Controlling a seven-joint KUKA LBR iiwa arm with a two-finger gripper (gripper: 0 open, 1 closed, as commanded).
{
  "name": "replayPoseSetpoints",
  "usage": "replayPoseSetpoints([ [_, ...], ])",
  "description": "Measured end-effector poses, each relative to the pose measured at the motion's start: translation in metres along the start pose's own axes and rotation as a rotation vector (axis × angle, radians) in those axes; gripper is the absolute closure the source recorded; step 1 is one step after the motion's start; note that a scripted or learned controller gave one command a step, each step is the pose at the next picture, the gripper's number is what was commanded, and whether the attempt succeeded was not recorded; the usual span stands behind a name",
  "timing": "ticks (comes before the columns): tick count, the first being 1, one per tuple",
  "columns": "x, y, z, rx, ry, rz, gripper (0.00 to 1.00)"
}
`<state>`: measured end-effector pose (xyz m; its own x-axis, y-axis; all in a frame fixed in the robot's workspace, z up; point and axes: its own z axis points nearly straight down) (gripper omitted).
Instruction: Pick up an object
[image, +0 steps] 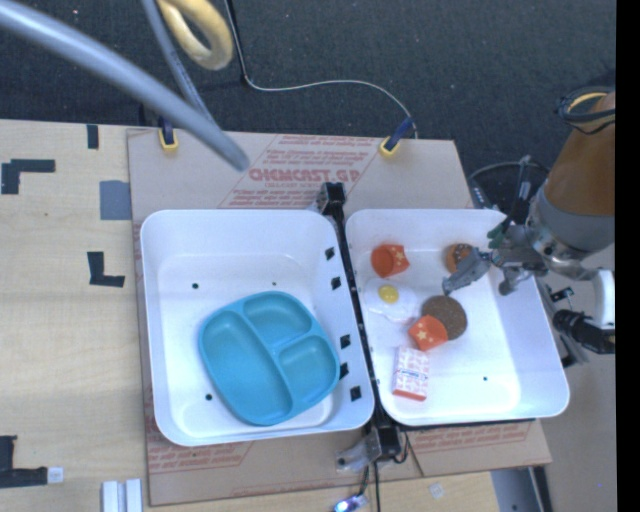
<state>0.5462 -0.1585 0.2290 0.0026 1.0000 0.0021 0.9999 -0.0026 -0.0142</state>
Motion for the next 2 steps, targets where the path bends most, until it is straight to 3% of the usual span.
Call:
replayPoseSetpoints([
  [1, 0.000, 0.003, -0.007, -0.012, -0.002, -0.004, 0.00],
  [2, 0.002, 0.005, 0.058, -0.007, -0.001, -0.003, 0.00],
])
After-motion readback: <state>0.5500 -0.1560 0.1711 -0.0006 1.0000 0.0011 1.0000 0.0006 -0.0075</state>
